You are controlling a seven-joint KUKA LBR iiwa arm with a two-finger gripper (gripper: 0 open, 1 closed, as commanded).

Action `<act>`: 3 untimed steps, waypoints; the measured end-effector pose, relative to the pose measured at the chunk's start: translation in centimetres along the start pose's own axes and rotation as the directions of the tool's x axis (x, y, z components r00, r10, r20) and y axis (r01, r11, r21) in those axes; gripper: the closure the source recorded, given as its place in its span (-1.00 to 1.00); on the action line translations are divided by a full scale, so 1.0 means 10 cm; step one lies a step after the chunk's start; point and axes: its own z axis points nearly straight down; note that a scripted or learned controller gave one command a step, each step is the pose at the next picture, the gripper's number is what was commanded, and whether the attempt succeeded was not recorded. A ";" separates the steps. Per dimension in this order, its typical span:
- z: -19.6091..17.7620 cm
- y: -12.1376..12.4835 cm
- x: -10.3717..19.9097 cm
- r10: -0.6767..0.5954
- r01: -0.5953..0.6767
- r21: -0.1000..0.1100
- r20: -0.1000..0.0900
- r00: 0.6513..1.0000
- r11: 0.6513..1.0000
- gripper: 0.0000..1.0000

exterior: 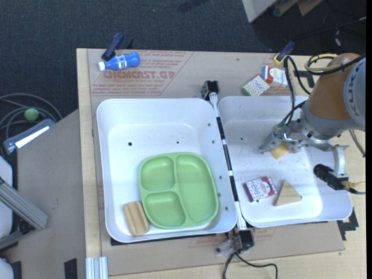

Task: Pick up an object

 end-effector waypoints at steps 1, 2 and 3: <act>-0.15 0.04 0.00 0.000 0.000 -0.013 0.003 1.000 1.000 1.00; -0.12 0.02 0.00 0.001 -0.001 -0.007 0.002 1.000 1.000 -1.00; -0.01 0.82 -0.34 -0.001 0.001 -0.002 0.001 1.000 1.000 -1.00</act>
